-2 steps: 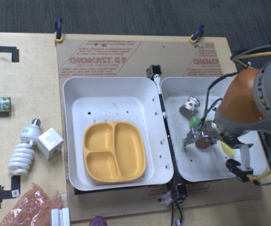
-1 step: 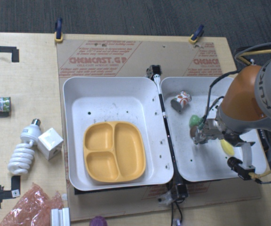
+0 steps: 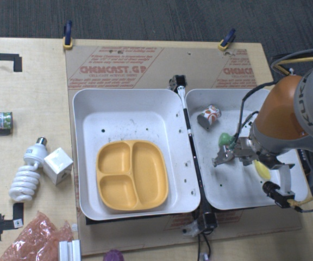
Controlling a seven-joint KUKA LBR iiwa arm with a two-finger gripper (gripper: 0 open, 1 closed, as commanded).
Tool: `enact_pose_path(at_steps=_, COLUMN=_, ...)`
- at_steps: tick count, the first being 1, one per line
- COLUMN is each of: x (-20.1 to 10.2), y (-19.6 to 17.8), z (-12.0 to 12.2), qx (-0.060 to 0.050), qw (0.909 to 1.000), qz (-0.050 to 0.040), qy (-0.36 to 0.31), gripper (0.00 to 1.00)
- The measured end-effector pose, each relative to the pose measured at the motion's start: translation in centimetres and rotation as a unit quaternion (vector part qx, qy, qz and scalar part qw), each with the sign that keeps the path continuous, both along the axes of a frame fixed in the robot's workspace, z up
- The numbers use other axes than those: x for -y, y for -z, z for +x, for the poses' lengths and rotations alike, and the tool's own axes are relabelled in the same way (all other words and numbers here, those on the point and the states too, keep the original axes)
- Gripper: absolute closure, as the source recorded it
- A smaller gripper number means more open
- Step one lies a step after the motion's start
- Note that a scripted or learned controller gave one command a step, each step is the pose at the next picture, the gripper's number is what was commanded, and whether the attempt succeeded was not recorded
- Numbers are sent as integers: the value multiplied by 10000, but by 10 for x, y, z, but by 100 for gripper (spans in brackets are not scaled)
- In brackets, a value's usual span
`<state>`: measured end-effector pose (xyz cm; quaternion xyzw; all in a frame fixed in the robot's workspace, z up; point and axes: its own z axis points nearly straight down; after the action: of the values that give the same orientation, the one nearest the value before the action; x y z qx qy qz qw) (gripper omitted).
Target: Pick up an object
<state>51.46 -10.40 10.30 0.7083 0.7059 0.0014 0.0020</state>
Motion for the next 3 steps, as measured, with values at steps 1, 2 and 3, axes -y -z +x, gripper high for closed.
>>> enact_pose_path(at_steps=1, x=0, y=11, z=-34, qx=-25, qw=10000, qz=6, qy=-7, gripper=0)
enact_pose_path(at_steps=2, x=1, y=1, z=-33, qx=-9, qw=10000, qz=1, qy=5, gripper=100)
enact_pose_path(at_steps=3, x=-113, y=-89, z=9, qx=-18, qw=10000, qz=1, qy=-24, gripper=100)
